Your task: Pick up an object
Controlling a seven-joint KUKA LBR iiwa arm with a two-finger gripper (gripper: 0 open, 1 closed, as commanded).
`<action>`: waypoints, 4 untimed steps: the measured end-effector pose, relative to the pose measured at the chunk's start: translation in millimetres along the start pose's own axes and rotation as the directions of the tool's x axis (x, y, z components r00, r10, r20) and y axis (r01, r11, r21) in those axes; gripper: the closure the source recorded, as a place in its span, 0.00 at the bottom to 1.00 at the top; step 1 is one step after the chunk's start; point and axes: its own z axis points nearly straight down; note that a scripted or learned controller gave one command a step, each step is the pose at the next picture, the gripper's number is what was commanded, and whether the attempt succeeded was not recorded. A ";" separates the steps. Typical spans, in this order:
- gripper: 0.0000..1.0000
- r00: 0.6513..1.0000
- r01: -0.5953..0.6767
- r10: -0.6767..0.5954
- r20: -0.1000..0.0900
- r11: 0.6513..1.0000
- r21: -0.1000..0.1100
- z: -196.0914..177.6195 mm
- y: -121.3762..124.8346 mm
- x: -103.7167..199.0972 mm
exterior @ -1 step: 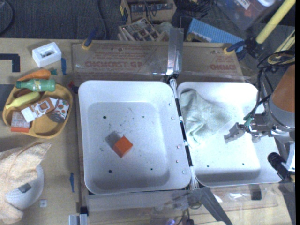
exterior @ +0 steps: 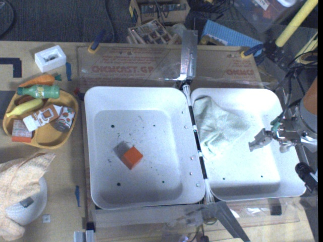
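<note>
An orange block [exterior: 133, 157] lies in the left bin [exterior: 101, 105], near its middle, with a grey shadow patch at its upper left. A crumpled pale cloth [exterior: 220, 126] covers the left half of the right bin [exterior: 262, 183]. My gripper [exterior: 258, 141] reaches in from the right and hangs over the right bin, just right of the cloth's edge and apart from it. Nothing shows in its grasp. The arm's wrist [exterior: 292, 132] sits at the bin's right rim.
A yellow bowl [exterior: 48, 137] with toy food and a green bottle stands left of the bins. A white box [exterior: 50, 58] sits at the back left, and a beige cloth [exterior: 22, 178] lies at the front left. Cables and a yellow pole [exterior: 298, 16] crowd the back right.
</note>
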 end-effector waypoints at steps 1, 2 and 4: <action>0.00 0.984 -0.177 0.177 0.000 0.984 0.002 -39.8 56.5 60.0; 0.00 0.962 -0.274 0.274 0.000 0.962 0.006 44.5 58.7 93.9; 0.00 0.969 -0.245 0.245 0.000 0.969 0.002 -23.2 107.2 34.6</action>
